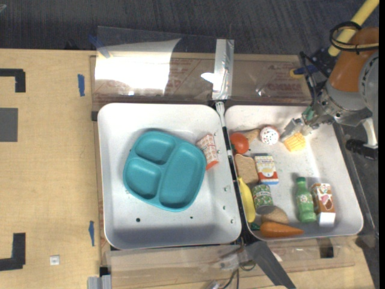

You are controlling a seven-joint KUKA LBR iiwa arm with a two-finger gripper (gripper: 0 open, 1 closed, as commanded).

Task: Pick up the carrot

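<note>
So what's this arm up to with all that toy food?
The arm is meant to pick up the carrot, which lies at the near edge of the right bin, beside the green bottle and a can. The gripper sits over the far end of that bin, next to a yellow cheese wedge, well away from the carrot. The left bin holds a teal divided plate.

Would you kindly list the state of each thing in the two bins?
carrot: lying flat, near edge of the right bin, untouched
green bottle: lying down
teal plate: right way up, in the left bin
banana: lying along the divider
hand: over the right bin's far end
</note>
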